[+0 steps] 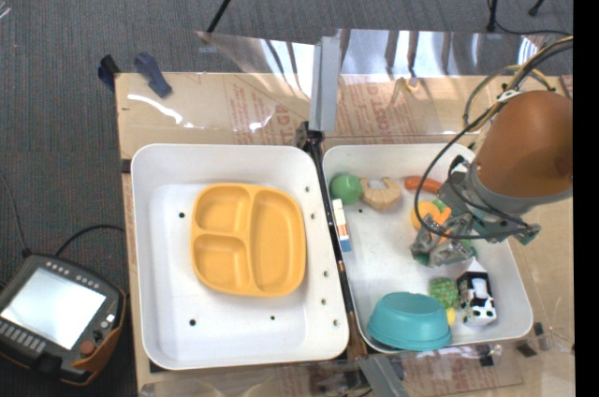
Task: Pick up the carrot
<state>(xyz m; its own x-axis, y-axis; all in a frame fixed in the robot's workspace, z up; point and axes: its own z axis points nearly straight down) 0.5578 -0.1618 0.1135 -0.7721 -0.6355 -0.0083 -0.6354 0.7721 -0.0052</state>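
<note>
**Bench contents: two white bins, arm over the right one**

Camera view.

- Left bin (150,330): one yellow divided plate (249,239), lying flat near its middle.
- Right bin (393,269), landmark for what follows:
  - Green ball (345,188) at the far left corner.
  - Beige bread-like piece (382,195) just beside the ball.
  - Carrot (421,184), orange, along the far wall, beside the bread-like piece; partly covered by the arm's cables.
  - Small white box (341,227) lying against the left wall.
  - Teal bowl (408,321) at the near wall, upside down.
  - Green knobbly item (444,291) and black-and-white cow toy (477,301) near the bowl, toward the near right corner.
  - Orange-and-yellow toy (430,215) beside the gripper.
- Gripper (438,249): low over the bin's right half, apart from the carrot; whether the claw is spread or pressed together cannot be told.
- Beside the left bin, on the floor: a handheld controller (56,316).
</note>
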